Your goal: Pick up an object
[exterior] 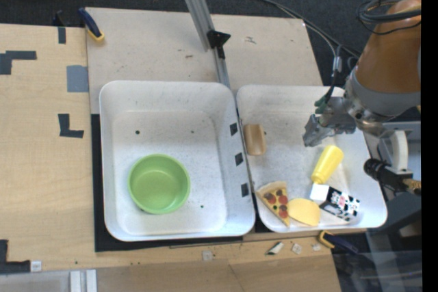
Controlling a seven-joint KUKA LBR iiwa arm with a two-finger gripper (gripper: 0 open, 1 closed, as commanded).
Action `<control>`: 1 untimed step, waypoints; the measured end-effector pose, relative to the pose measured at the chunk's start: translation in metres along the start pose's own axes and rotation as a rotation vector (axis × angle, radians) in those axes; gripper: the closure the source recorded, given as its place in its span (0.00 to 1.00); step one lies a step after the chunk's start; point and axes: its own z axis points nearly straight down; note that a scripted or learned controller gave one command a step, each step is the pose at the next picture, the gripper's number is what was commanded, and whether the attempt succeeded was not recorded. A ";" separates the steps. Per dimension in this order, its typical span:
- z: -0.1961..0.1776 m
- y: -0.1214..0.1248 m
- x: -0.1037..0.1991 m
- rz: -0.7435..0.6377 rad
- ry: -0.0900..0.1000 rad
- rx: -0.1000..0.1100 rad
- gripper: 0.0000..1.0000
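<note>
Nearest the lower edge, at about five o'clock in the right-hand shallow white plastic bin (274, 100): a flat toy pizza slice with red dots (275, 200), a smooth yellow-orange rounded wedge (304, 211) touching its right side, and a small black-and-white patterned block (339, 203) just beside that, toward the bin's near right corner. Directly above the block, at twelve o'clock from it, a glossy yellow plastic cylinder (326, 163), tilted, with its upper end leaning right. At nine o'clock across the same bin, hard by the left wall, a short tan block with a woody look (254, 139), standing lengthwise. All five lying loose on the speckled floor, none lifted.

In the left-hand white bin (109, 100), toward its near left part, a round lime-green plastic bowl (159, 182), upright, mouth up, smooth-walled (a few dark flecks scattered on the floor around it).

Farther back, the grey two-finger gripper (316, 130) hanging over the right bin at about eleven o'clock from the yellow cylinder, just above its upper end, apart from it by a little. Fingers dark and blurred against the bin floor, so spread or pressed together cannot be told; nothing seen between them. Behind it, the arm's grey wrist and its broad orange band (390, 55) at two o'clock.
</note>
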 end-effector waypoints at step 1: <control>0.000 0.000 0.000 0.000 0.000 0.000 0.00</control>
